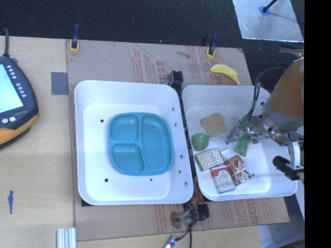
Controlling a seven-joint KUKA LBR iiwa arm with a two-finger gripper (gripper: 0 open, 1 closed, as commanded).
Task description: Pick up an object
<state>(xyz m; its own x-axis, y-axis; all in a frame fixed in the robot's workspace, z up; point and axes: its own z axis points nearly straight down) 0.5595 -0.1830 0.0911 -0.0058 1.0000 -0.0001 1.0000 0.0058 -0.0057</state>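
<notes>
My gripper (pixel 243 134) hangs low in the right bin (pixel 258 190), near its middle right, below the grey arm and its orange band (pixel 289 89). A small green block (pixel 242 145) lies right under the gripper's front edge, touching or nearly touching it. To the left lie a tan toast slice (pixel 213 124) and a green ball (pixel 200 140). Toward the bin's front sit a patterned square card (pixel 209 158), a red and white packet (pixel 222 179) and a brown packet (pixel 238 168).
The left bin (pixel 88 138) holds a blue divided plate (pixel 140 143). A yellow banana (pixel 225 72) lies on the cardboard behind the right bin. A tablet controller (pixel 13 99) rests at the far left of the bench. Clamps (pixel 177 78) join the bins.
</notes>
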